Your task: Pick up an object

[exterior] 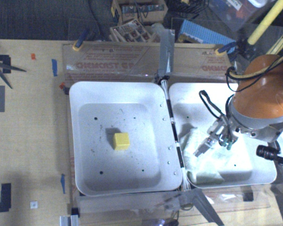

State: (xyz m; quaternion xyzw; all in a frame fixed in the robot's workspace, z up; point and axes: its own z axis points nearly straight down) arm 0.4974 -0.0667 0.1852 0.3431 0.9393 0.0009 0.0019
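Observation:
A small yellow block (121, 141) lies near the middle of the left bin (85, 98). My gripper (203, 148) hangs low over the right bin (188, 92), left of its middle, pointing down and to the left. It is well apart from the yellow block, across the divider between the bins. A pale, whitish-green object (208, 175) lies by the right bin's front wall, just below the gripper's tip. Another faint pale shape (187, 135) sits near that bin's left wall. Nothing shows held in the gripper.
The grey arm with its orange band (262, 93) covers the right bin's right half. A black cable (208, 102) loops above the gripper. Cardboard (113, 62) lines the bench behind the bins, with clutter beyond it.

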